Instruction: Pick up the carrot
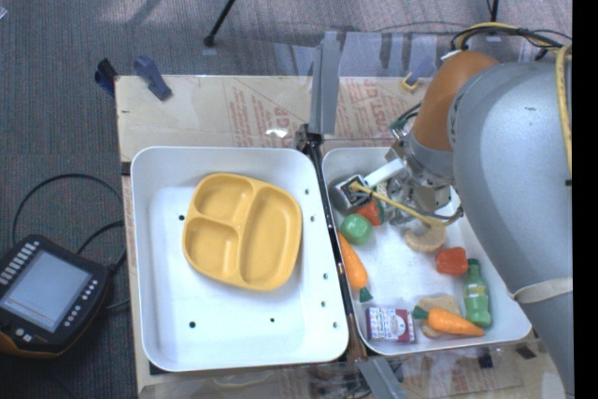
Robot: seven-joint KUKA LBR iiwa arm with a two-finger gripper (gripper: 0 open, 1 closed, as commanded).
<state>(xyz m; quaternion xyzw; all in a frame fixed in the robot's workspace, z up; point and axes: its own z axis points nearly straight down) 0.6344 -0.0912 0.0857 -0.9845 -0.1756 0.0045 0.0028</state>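
Two orange carrots lie in the right bin (519, 313). One carrot (353, 264) rests along the bin's left wall, with its green end toward the front. The other carrot (455, 322) lies near the front edge, partly on a beige round piece (439, 304). My gripper (422, 203) hangs over the back middle of the right bin, above a beige slice (425, 239) and apart from both carrots. The bulky grey arm covers the bin's right side.
A green round vegetable (356, 228) and a red piece (372, 212) sit just behind the left carrot. A red pepper (451, 261), a green bottle (476, 294) and a red-and-white packet (391, 324) are also there. The left bin (159, 313) holds a yellow divided plate (245, 231).
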